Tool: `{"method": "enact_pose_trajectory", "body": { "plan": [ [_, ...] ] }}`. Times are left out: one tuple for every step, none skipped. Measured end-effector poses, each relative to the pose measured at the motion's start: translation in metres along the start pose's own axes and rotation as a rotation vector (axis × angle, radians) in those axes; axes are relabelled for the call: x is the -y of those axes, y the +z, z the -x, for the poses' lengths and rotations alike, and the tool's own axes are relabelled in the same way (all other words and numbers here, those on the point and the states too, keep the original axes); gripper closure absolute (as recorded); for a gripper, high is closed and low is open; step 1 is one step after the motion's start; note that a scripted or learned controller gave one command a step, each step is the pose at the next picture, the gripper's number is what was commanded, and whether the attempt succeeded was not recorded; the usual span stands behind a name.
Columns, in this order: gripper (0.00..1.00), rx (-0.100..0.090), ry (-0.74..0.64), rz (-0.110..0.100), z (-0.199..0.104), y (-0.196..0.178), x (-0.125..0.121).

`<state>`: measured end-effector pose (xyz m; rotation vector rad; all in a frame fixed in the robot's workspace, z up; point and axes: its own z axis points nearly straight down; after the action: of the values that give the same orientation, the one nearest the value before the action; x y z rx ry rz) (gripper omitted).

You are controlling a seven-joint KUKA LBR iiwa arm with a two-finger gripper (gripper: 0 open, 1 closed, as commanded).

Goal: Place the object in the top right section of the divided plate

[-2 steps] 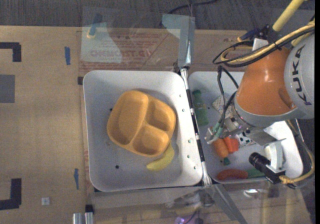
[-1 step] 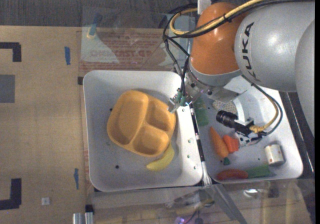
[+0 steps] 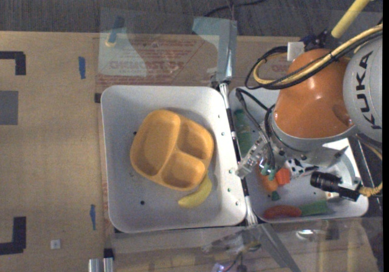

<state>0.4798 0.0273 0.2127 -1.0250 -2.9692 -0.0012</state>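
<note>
The orange divided plate (image 3: 172,148) lies in the left white bin (image 3: 115,143), its three sections bare. A yellow banana (image 3: 197,195) rests against the plate's near right edge. My gripper (image 3: 254,159) hangs low over the left side of the right bin (image 3: 360,205), largely hidden under the orange wrist band. Just beside it lie an orange carrot-like piece (image 3: 281,175) and a black-and-white spotted piece (image 3: 296,166). I see nothing held in the gripper.
The right bin also holds a long green piece (image 3: 243,131) by its left wall, a red piece (image 3: 281,210) and a green piece (image 3: 315,207) near the front. The wall between the two bins runs just left of the gripper.
</note>
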Motion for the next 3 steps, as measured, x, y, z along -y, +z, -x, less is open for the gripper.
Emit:
{"method": "enact_pose_trajectory", "body": {
  "plan": [
    [1.00, 0.005, 0.117, 0.003, 0.061, -0.177, -0.014],
    [0.00, 0.004, 0.116, 0.002, 0.061, -0.177, -0.015],
    [0.00, 0.003, -0.068, 0.001, 0.028, -0.190, 0.030]
  ]
}}
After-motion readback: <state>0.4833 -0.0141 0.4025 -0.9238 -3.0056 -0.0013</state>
